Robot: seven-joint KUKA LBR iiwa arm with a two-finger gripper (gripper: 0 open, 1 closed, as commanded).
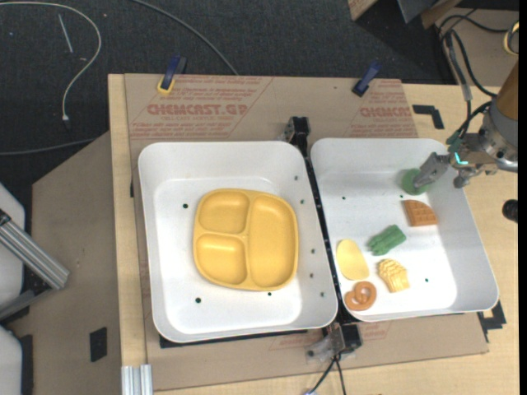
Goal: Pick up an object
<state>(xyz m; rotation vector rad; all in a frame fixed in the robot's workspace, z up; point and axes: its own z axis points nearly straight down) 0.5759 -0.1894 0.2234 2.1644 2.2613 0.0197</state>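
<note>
Five small items near claw (pixel 445 174) in right bin (pixel 469 290)

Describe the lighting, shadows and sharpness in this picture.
Camera view: even, soft overhead light; both white bins look bright without harsh glare. The yellow divided plate casts almost no shadow and is fairly sharp. The tool at the right bin's far edge looks slightly soft, and the green item beside it is blurry.

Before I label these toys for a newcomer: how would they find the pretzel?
Start at the right white bin, next to the bin holding the yellow divided plate. Go to its near left corner. The pretzel lies there, the lone brown ring with holes, below the pale yellow piece.
</note>
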